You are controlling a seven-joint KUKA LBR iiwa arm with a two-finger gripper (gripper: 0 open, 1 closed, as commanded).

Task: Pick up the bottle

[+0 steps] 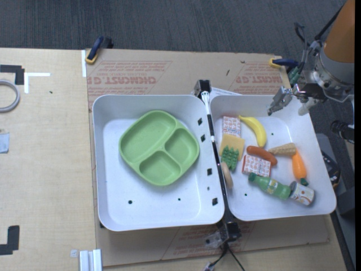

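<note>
Bottle (271,186) lies in right bin (316,145); gripper (290,103) open above.

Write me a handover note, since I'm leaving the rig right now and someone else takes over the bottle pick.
Gripper: open, holding nothing, above the far right corner of the right bin.
Bottle: green, lying on its side near the front of the right bin, between a red-and-white packet and a small white jar.
Done: nothing yet; the bottle is untouched.
Left: move toward the front of the bin, come down over the bottle, close the jaws, lift.
</note>
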